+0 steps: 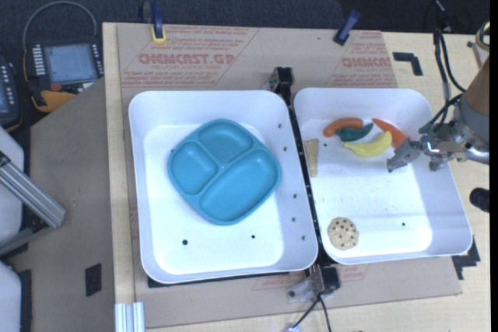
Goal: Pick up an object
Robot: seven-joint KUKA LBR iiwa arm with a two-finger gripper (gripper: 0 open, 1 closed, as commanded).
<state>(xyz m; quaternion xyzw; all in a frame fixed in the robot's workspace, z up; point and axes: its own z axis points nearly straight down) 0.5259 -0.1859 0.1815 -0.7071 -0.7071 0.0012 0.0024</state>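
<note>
The risk lies in the clutter at the far end of the right bin [436,241]; the gripper [406,158] hangs just beside the toy pile there, over the bin's right side, and if it comes down between pieces it may nudge one away or pinch two at once; a curved, smooth toy could also squirt out of a closing pinch, I judge. Its dark fingers look spread with nothing between them, though at this size the gap is hard to read.

Taking the right bin as landmark, near to far: the cookie [342,232] lies alone at its near left corner, well apart from everything, and looks the easiest pick; the bin's middle floor is bare; a tan strip [312,158] lies against its left wall; at its far end sit the banana [371,145], touching an orange carrot [343,126] on its left and an orange piece [391,131] on its right, with something green under the heap.

Left of the right bin stands the left bin [148,245]; a blue tray [224,171] with three compartments lies in its middle, nothing on it.
</note>
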